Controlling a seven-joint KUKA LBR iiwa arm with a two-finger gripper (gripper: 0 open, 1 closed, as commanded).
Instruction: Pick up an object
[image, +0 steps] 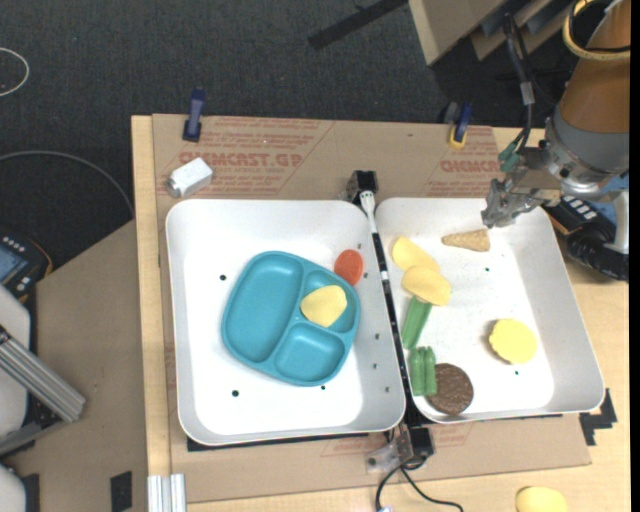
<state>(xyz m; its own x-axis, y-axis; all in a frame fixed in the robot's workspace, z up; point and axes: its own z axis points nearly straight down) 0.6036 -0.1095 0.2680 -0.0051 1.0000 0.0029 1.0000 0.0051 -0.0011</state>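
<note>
Gripper (497, 214) just above the tan wedge (467, 240) in the right bin (560, 330), finger state unclear.

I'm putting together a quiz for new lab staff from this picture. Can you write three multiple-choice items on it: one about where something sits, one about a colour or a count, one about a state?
1. Where is the blue divided plate?
A. In the left bin
B. In the right bin
C. On the cardboard outside both bins

2. What colour is the small round piece lying beside the plate's upper right edge?
A. Green
B. Orange-red
C. Black

3. What is the state of the tan wedge-shaped piece in the right bin?
A. Lifted clear of the bin
C. Stacked on the blue plate
B. Lying flat on the bin floor

Answers: 1 A, the plate rests on the floor of the left bin. 2 B, it is orange-red against the white. 3 B, it lies on the floor just below the hand, which hovers above it.
</note>
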